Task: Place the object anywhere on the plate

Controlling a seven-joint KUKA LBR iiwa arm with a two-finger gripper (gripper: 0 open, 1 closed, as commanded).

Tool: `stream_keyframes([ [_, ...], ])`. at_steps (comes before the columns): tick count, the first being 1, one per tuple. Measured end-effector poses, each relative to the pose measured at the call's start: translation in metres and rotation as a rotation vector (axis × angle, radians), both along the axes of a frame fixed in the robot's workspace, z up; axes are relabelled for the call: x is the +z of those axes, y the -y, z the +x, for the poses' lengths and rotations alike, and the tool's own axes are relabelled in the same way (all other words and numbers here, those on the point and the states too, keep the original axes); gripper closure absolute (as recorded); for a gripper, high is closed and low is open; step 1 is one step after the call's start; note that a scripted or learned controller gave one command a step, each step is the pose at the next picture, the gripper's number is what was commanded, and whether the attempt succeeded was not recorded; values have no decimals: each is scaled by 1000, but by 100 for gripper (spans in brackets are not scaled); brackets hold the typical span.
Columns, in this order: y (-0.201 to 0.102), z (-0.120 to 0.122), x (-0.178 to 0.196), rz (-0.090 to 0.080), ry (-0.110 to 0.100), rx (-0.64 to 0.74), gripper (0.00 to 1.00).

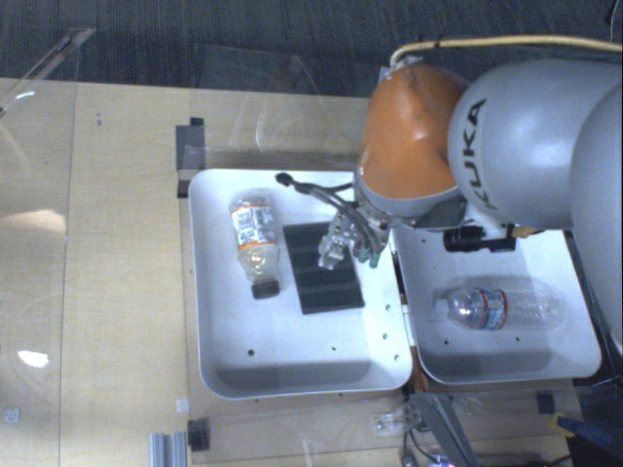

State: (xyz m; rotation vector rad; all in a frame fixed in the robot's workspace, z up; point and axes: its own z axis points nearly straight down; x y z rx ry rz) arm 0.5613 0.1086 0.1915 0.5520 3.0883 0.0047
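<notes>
Your gripper (343, 244) hovered over the black plate (326, 280), finger state unclear to you, while the bottle (254, 241) lay beside it, unplaced.

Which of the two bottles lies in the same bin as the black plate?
The amber-tinted bottle in the left bin, beside the black plate; the clear one lies alone.

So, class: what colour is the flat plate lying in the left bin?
Black, with ridged lines; the plate shows in the camera view.
</notes>
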Motion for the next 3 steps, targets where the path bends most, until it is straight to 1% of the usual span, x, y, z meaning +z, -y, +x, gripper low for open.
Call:
stream_keyframes([
  [1,1,19,-5,1,2,-150,100],
  [2,-23,-7,34,2,3,-215,100],
  [3,-58,-16,24,2,0,-263,100],
])
